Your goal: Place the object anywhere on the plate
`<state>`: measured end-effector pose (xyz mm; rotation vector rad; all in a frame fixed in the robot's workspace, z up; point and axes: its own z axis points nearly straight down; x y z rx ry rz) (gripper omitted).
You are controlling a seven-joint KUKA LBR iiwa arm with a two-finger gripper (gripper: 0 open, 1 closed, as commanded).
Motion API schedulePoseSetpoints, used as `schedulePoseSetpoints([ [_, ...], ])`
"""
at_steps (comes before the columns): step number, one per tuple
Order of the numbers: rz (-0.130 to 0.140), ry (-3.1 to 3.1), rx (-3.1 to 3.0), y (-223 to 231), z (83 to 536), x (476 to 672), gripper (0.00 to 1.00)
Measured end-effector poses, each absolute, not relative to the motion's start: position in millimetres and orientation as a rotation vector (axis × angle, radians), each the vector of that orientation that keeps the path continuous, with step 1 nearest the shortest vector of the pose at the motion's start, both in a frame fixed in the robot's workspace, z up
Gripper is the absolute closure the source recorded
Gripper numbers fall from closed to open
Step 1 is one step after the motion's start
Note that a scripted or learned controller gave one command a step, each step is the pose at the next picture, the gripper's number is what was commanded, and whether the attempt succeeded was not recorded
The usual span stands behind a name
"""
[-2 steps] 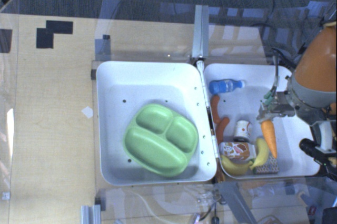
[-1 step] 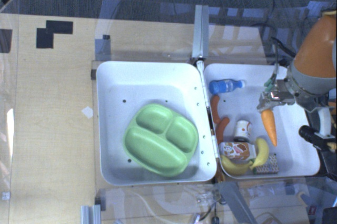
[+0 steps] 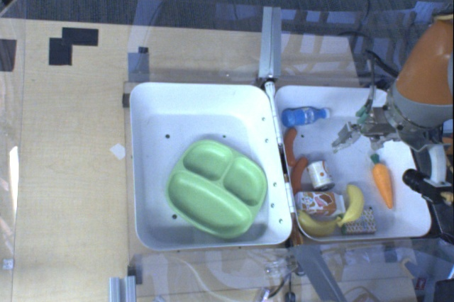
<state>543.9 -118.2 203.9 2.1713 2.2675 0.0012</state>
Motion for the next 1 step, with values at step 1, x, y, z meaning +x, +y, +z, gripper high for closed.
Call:
schedulePoseSetpoints([
  [1, 0.002, 2.275, 2.161, -117.5, 212.9, 546.0, 1.0],
])
